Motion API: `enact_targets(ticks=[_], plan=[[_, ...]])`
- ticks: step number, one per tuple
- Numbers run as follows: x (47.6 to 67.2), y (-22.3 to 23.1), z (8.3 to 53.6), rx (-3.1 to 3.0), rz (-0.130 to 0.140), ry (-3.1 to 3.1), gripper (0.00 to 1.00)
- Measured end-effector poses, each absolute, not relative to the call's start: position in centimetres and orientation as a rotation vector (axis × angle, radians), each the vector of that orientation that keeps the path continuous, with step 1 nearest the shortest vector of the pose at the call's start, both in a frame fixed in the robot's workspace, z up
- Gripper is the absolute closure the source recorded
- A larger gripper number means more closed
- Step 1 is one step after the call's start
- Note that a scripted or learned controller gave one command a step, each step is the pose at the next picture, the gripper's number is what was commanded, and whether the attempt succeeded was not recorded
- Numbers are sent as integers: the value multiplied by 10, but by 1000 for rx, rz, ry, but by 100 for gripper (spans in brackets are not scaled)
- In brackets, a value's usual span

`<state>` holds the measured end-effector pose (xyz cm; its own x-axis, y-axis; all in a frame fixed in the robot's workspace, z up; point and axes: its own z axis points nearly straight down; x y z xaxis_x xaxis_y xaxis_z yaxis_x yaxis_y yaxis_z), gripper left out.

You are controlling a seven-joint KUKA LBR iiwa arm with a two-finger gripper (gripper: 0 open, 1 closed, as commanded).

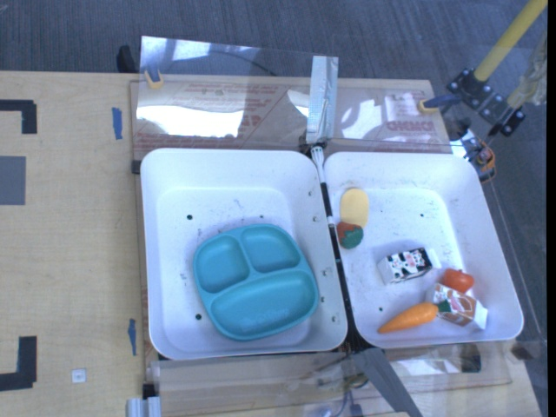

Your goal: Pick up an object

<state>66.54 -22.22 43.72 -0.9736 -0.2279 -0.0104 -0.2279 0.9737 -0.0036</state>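
Tan table (69, 233), dark floor beyond it. Two white bins sit on it side by side, touching along their inner rims.

Left bin (165, 181): one blue plate (254, 281) with three compartments, lying flat toward the near side, nothing on it.

Right bin (434, 176), five loose items:
- yellow piece (354, 205), against the inner wall, far half.
- red-green piece (350, 234), touching the yellow piece on its near side, also at the inner wall.
- black-and-white box (406, 265), mid-bin, lying flat, apart from the rest.
- carrot (410, 317), near side, lying down, tip toward the inner wall.
- red-capped pack (458, 301), just beside the carrot's thick end, toward the outer wall; whether they touch, cannot tell.

Clear panel (226, 102) stands behind the bins, catching glare. Yellow pole (517, 29) with a black clamp (482, 94) sits past the right bin's far outer corner. Blue tape (116, 122) and black marks (22, 115) lie on the table, beyond the left bin.
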Motion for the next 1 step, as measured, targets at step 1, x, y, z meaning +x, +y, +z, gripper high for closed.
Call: enact_targets(ticks=[1], plan=[[668, -222, 437, -800, -5, 3027, 100]])
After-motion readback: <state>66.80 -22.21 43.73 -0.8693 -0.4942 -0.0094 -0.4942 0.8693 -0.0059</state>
